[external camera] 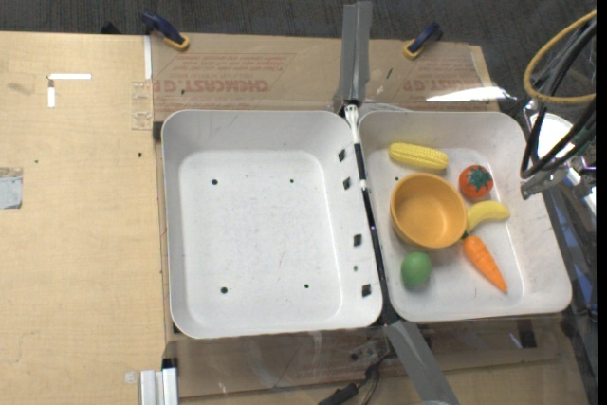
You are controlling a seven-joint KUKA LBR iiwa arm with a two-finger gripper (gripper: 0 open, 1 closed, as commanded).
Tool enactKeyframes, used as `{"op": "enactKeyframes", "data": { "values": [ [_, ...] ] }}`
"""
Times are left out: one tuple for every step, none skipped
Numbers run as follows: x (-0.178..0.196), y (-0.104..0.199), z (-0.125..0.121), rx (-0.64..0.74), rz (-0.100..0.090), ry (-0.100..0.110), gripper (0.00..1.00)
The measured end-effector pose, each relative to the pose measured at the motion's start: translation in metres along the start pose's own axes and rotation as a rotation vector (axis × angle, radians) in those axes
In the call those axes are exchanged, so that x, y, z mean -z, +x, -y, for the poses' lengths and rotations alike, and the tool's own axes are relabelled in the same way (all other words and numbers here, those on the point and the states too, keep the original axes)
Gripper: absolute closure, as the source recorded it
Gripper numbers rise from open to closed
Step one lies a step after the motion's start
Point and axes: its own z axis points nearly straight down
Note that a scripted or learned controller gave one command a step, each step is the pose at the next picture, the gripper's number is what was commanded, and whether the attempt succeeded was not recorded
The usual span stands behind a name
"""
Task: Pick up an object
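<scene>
Altogether six toy items lay in the right bin (541,294), any of them a candidate for picking. An orange bowl (429,211) sat upright near the bin's middle, opening upward. Just beyond it on the far side lay a yellow corn cob (418,156), its long axis running nearly left to right, tipped slightly nearer at its right end. To the right of the bowl sat a red tomato (475,181) with a green top, and just nearer than it a yellow banana (487,214) touched the bowl's right rim, its length running left to right with the right end angled farther. An orange carrot (485,263) lay on a diagonal, its thick end by the bowl and its tip pointing toward the near right. A green ball (416,270) rested just nearer than the bowl. The left bin (180,232) stood beside it, the two walls meeting along a clipped seam. At the right edge some dark arm hardware (555,171) and cables hung over the bin's right wall; the state of the gripper's fingers could not be made out.
</scene>
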Motion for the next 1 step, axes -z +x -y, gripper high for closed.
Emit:
{"op": "enactKeyframes", "data": {
  "values": [
    [-0.1454,0.0355,-0.0095,-0.009,-0.001,0.002,0.00]
  ]
}}
